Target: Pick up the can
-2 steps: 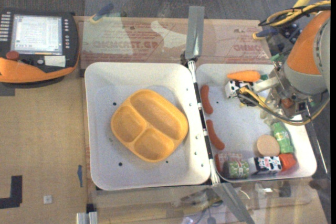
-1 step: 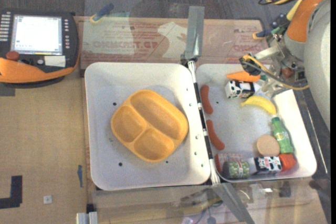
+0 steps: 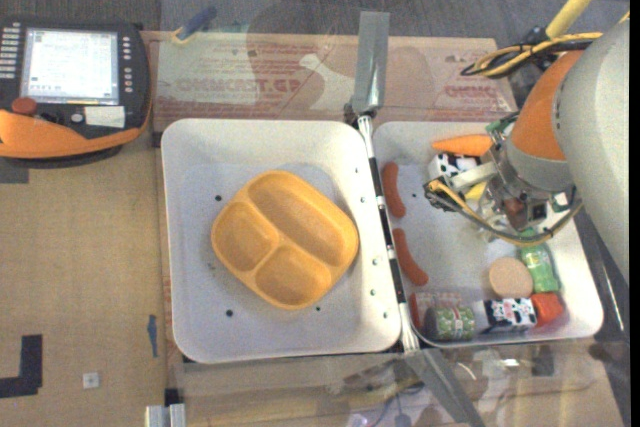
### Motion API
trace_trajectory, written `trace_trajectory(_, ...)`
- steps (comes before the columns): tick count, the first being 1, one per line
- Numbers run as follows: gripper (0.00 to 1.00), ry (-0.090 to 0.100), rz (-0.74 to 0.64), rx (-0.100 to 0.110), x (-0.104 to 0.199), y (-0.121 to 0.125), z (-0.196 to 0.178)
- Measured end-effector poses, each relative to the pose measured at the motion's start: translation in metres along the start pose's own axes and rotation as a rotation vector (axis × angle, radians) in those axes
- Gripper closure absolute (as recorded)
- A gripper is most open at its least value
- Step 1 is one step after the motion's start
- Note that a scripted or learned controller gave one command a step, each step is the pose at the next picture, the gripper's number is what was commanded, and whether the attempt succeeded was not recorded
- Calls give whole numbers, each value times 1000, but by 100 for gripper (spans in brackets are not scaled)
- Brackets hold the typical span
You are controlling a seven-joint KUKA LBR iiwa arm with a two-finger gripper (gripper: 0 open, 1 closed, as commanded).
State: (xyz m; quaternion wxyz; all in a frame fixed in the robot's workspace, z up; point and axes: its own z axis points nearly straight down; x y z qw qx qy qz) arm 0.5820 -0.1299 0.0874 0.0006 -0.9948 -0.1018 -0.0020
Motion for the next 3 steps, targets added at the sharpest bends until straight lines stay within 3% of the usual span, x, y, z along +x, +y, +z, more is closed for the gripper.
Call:
trace_trajectory(1,100,-5,-122,1,-20,-12,-105)
trace_trajectory(2,100,-1,3,0,-12,42,1)
trace_trajectory(3,100,1,-2,-1,30,-15,0)
